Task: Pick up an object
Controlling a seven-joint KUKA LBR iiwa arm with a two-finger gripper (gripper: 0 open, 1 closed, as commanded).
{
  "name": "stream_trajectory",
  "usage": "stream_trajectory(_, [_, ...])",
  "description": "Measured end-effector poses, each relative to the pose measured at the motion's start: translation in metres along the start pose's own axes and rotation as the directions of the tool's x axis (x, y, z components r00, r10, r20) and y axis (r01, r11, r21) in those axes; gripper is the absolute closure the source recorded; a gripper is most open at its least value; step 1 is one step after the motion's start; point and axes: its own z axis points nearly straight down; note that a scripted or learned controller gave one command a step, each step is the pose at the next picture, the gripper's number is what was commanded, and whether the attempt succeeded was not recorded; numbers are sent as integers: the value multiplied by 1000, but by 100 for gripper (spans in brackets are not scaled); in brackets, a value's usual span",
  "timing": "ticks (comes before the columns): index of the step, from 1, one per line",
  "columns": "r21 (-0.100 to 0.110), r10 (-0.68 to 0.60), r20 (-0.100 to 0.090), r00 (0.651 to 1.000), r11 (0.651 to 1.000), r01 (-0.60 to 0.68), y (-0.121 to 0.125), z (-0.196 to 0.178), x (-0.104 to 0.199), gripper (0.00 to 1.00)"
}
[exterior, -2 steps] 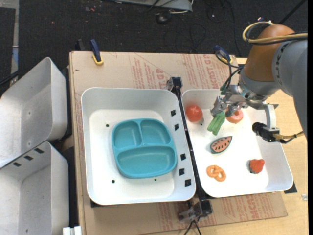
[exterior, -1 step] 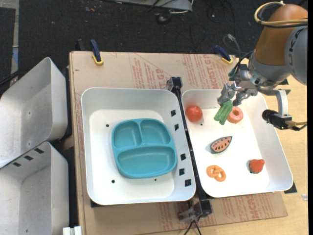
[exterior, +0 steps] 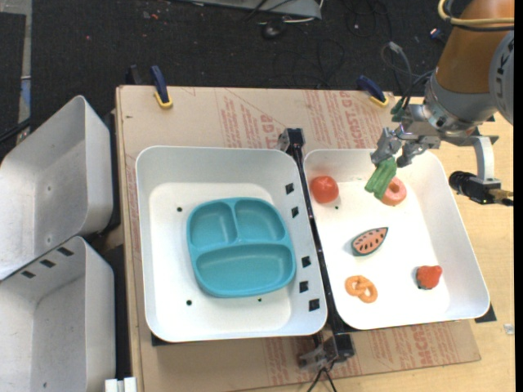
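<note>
My gripper (exterior: 399, 155) pinches the green toy (exterior: 381, 177) above the right bin (exterior: 466, 243); the lift is underway, and next I judge it calls for rising clear of the pink ring (exterior: 396, 192).

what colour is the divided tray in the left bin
Teal blue tray, plain, seen in the camera view.

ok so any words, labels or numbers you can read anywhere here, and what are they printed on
Red block lettering repeats across the brown cardboard sheet under the two shallow white bins; it lies turned and partly covered, too blurred to read with confidence.
Faint red print also shows along the sheet's front edge, unreadable.
No text shows on the teal divided plastic tray or the toy foods.
</note>
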Motion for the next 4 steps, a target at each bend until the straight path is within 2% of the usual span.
stream_trajectory(1, [8,-2,-2,1000,1000,2,-25,10,39,100])
stream_trajectory(2, [9,-2,-3,1000,1000,2,-53,22,85,100])
stream_trajectory(3, [6,4,-1,1000,1000,-4,-71,27,128,100])
stream_trajectory(4, [9,-3,-2,1000,1000,3,-107,18,176,100])
